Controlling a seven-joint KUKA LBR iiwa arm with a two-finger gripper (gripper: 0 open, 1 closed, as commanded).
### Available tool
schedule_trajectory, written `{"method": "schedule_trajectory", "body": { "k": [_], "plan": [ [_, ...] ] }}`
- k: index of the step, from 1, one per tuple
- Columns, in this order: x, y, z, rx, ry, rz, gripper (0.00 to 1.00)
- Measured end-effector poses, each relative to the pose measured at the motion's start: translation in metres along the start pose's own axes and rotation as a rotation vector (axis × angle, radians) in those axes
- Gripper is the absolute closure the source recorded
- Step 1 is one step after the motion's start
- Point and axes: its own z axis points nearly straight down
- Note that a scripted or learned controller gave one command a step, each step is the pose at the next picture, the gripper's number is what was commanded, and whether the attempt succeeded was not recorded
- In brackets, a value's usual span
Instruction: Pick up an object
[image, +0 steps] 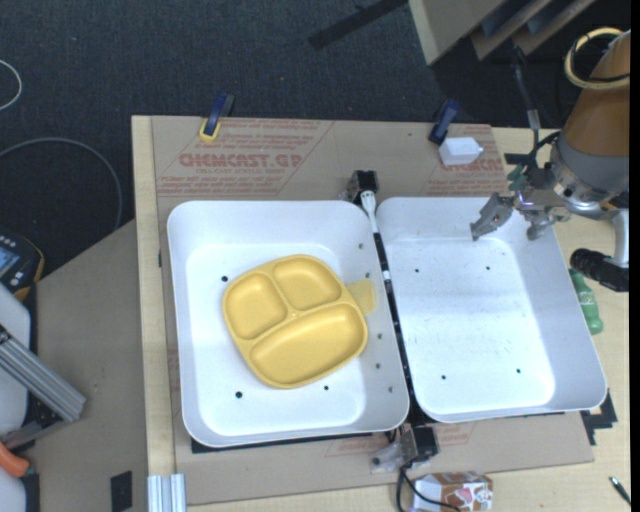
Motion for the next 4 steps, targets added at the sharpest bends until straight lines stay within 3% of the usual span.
{"method": "schedule_trajectory", "body": {
  "k": [1, 2, 3, 4],
  "plan": [
    [0.099, -0.1, -0.142, -0.008, 0.002, -0.009, 0.0],
    [0.124, -0.144, -0.242, -0.015, 0.0, -0.005, 0.0],
    [0.185, -0.142, -0.293, -0.008, 0.0, -0.004, 0.0],
    [0.183, -0.142, -0.301, -0.007, -0.001, -0.002, 1.0]
  ]
}}
